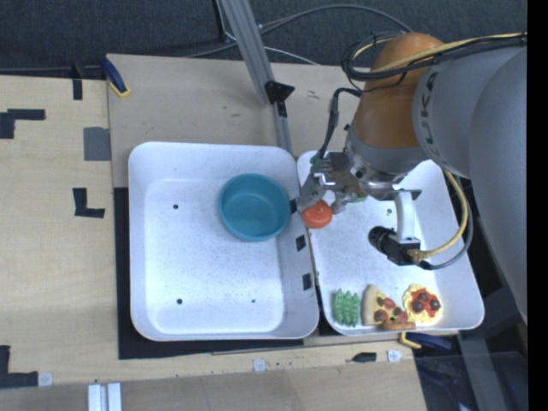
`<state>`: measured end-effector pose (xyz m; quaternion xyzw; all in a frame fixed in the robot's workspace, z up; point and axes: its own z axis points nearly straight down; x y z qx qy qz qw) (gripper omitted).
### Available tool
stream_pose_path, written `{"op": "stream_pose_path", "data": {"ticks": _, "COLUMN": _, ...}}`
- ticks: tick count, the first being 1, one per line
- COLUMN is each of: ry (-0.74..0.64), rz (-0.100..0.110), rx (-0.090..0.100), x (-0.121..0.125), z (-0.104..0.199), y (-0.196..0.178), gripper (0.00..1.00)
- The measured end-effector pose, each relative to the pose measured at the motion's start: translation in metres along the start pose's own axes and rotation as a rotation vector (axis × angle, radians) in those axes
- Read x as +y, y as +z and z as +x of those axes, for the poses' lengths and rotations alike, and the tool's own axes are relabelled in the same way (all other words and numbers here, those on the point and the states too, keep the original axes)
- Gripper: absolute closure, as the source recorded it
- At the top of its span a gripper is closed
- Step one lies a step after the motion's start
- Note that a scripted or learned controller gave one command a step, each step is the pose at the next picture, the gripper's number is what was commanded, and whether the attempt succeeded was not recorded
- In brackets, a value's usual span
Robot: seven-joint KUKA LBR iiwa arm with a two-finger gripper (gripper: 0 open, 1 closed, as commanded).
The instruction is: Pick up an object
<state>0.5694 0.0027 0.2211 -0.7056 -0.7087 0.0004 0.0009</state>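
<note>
My gripper [318, 202], at the right bin's [445, 255] upper-left corner, holds the orange-red object [317, 216] between its fingers.

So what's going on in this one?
A grey KUKA arm reaches in from the right, and its gripper sits low over the left edge of the right bin, right at a small orange-red object. A blue bowl sits in the left bin. A green piece, pizza slice and round pizza line the right bin's near edge.
</note>
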Motion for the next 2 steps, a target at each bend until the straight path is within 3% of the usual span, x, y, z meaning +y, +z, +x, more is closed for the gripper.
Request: {"op": "stream_pose_path", "data": {"ticks": 2, "ry": 0.001, "rz": -0.002, "rx": 0.000, "x": 0.048, "z": 0.086, "y": -0.012, "gripper": 1.00}}
